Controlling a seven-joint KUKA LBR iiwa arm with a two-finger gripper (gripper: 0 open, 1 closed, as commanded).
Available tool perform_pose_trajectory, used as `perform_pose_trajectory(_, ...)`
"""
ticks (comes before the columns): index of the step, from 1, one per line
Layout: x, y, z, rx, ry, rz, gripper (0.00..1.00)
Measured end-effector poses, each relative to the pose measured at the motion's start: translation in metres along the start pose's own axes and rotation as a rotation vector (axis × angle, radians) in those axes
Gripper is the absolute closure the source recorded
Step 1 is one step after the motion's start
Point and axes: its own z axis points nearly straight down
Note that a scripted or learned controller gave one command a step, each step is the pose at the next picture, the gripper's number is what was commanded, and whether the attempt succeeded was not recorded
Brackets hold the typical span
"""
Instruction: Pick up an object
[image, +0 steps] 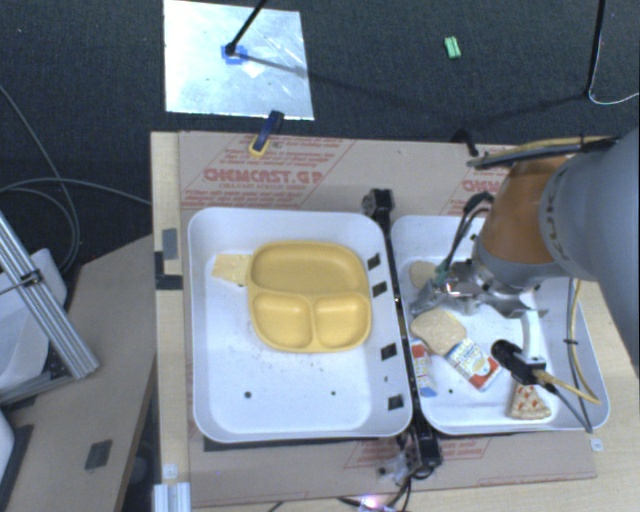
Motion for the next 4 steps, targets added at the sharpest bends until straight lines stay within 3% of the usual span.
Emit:
perform_pose_trajectory(1, -0.001, -0.019, 0.000, 0.002, 0.000, -0.001, 0.00)
perform_pose_trajectory(2, -0.005, -0.009, 0.000, -0.002, -0.001, -0.001, 0.00)
perform_pose_trajectory(3, 0.000, -0.014, 0.000, 0.001, 0.000, -0.001, 0.00)
perform_pose_trajectory(4, 0.000, -0.013, -0.011, -0.002, 0.000, -0.001, 1.00)
